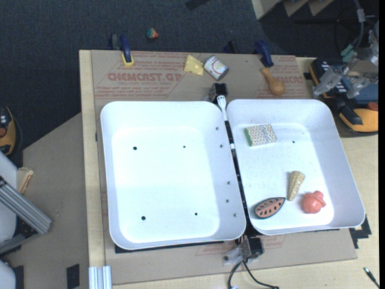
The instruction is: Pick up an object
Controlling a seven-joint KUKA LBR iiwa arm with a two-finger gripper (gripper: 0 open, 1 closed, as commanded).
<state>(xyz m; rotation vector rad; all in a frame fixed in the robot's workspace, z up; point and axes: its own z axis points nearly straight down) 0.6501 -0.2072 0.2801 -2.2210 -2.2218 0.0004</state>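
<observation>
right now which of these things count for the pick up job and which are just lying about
For the job, all in the right bin:
speckled sponge block
cone-shaped piece
red tomato-like toy
dark oval piece

Lying about, on the board behind the bins:
yellow wedge
small white box
tan pear-shaped thing
blue clamps

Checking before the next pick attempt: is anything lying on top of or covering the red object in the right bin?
Nothing visible does. The red object lies uncovered near the right bin's near corner. The cone-shaped piece sits just to its left, close but apart, so it crowds that side only.
</observation>
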